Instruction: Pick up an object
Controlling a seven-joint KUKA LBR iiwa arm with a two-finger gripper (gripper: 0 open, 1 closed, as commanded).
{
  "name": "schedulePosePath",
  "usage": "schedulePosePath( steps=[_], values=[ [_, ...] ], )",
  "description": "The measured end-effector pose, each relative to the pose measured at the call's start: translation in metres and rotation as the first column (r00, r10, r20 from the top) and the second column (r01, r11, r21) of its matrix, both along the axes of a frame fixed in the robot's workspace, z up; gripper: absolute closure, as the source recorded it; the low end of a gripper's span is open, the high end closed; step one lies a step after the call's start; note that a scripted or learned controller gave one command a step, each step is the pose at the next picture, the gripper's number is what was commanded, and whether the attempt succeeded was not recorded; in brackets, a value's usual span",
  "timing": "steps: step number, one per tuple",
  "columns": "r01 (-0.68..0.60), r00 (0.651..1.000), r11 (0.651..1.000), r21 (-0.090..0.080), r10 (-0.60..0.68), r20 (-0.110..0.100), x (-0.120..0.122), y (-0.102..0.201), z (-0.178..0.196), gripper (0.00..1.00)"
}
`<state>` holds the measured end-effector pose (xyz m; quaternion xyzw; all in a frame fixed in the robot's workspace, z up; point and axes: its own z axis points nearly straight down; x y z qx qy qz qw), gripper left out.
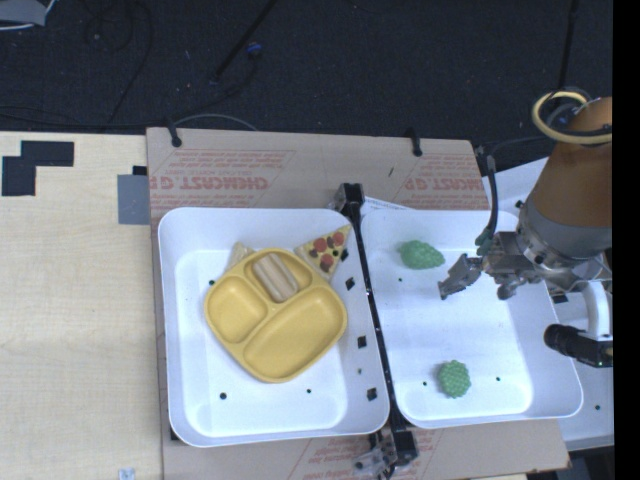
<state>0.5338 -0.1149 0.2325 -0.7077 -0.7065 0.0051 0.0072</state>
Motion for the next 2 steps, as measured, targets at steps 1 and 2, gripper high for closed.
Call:
schedulePosePath(
  steps=[1,2],
  values=[
    [-0.002,1.0,1.0,-0.002,0.002,0.013,0.002,0.0,0.007,0.0],
    [-0.001,1.0,1.0,-0.001,0.001,0.011,0.001,-0.002,-0.036,0.0]
  ],
)
